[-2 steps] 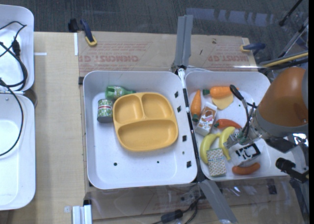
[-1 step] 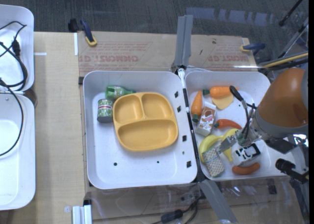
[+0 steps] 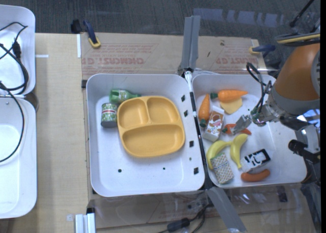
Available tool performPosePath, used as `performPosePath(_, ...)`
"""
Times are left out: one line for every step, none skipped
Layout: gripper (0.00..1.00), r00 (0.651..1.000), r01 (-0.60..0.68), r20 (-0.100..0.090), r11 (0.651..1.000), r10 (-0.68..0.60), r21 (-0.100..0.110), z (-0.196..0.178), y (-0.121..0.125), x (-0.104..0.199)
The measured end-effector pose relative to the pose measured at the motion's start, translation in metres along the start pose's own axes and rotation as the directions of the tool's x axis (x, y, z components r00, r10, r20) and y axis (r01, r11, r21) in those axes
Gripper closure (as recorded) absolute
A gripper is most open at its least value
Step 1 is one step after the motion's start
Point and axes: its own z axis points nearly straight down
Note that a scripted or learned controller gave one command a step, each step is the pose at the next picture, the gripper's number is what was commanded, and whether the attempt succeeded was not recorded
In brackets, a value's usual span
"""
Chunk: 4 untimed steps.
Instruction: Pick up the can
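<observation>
Trouble looms: the small green-labelled metal can [image 3: 108, 114] lies just left of the yellow divided plastic plate [image 3: 151, 125], touching its rim, while the hand [image 3: 243, 124], whose state I cannot tell, hovers well right of it; a descent there grabs the wrong thing.

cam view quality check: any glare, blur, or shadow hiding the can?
Camera view: lighting even and soft, white bins bright but not blown out. The can is small and slightly soft, its label unreadable, with faint shadow beside the plate. The tool is blurry. Mild glare on the clear sheet along the bottom edge.
</observation>
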Motion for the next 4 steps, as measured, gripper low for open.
performPosePath(0.0,0.978,-0.21,0.0,0.978,0.21,-0.001,0.036,-0.061,0.002)
performPosePath(0.0,0.966,-0.258,0.0,0.966,0.258,0.002,0.037,-0.008,-0.021)
performPosePath(0.0,0.964,-0.267,0.001,0.964,0.267,0.0,0.022,0.088,-0.028)
performPosePath(0.0,0.948,-0.319,0.0,0.948,0.319,0.003,0.037,0.024,-0.037)
